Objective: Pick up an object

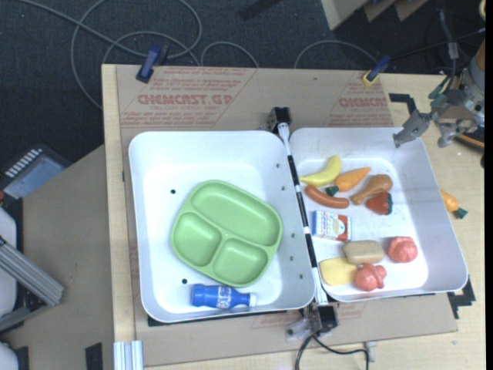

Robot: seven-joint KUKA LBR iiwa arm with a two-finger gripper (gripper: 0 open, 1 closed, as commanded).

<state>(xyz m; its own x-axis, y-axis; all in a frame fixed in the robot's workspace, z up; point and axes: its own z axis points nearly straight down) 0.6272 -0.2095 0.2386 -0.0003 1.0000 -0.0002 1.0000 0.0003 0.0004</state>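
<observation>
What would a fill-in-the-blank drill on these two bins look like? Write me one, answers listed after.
1. The green divided plate lies in the ____ bin.
2. The bottle lying below the plate in the view is ____ in colour.
3. The yellow banana lies in the ____ bin.
4. The gripper is at the right bin's ____ right corner in the view.

Missing words: left; blue; right; upper

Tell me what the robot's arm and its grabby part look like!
At the picture's top right, the end effector is grey metal with two thin fingers that look like little claws. Above it sits a chunky grey block with dark cables running up to it. An orange patch shows beside the right edge.
</observation>
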